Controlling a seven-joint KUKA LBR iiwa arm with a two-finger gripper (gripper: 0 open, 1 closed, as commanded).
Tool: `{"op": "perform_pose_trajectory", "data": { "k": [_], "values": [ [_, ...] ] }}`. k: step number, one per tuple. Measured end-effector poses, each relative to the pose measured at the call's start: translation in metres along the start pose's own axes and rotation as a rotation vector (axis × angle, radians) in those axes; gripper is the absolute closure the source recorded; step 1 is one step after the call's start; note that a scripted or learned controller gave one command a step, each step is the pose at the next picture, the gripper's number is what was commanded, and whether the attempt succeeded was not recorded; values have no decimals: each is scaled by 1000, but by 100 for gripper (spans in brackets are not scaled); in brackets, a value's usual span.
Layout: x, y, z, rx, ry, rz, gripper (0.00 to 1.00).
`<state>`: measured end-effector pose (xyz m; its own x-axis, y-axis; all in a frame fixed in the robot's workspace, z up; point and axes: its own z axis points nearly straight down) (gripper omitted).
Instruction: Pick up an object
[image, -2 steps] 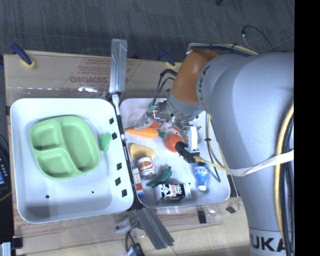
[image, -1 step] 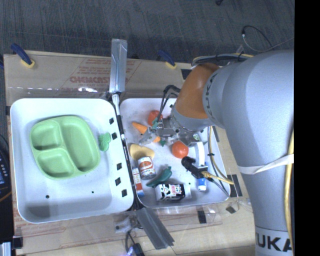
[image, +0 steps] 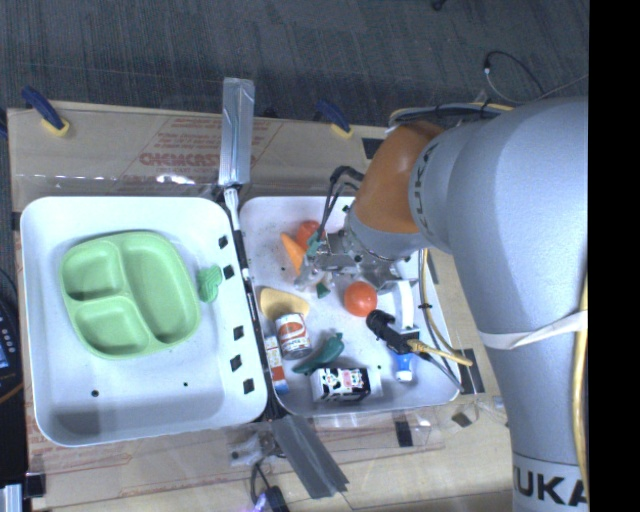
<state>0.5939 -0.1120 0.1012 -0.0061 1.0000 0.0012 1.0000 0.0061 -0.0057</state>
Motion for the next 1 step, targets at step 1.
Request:
{"op": "perform_pose_trajectory", "data": {
  "k": [1],
  "values": [
    [51,-11,-90,-3,0,248,100]
  ]
}}
